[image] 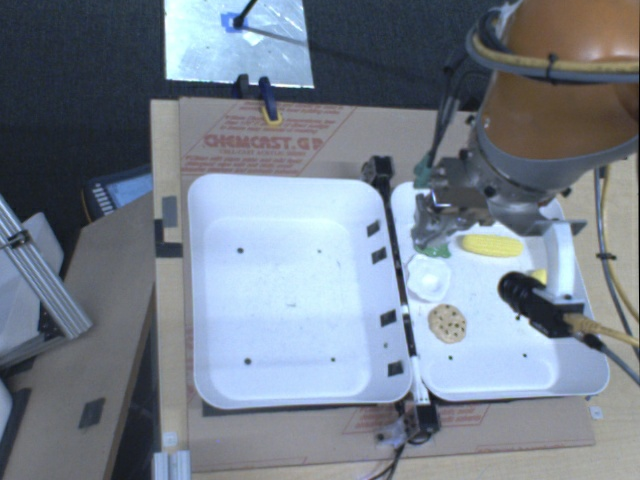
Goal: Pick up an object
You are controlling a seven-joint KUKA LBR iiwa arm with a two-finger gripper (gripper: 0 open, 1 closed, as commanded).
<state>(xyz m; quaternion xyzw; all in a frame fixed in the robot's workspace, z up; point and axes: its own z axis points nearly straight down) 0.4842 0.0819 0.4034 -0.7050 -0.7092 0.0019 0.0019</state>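
White object [428, 280] lies just below the gripper [432, 230], by the right bin [500, 368] inner wall; cookie [447, 323] further below, yellow corn [490, 245] to its right. Gripper low over the white piece, likely lining up a grasp; jaw state cannot be told; nothing visibly held

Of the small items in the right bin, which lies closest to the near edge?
The round cookie, brown with dark chips; the white piece and yellow corn lie farther back.
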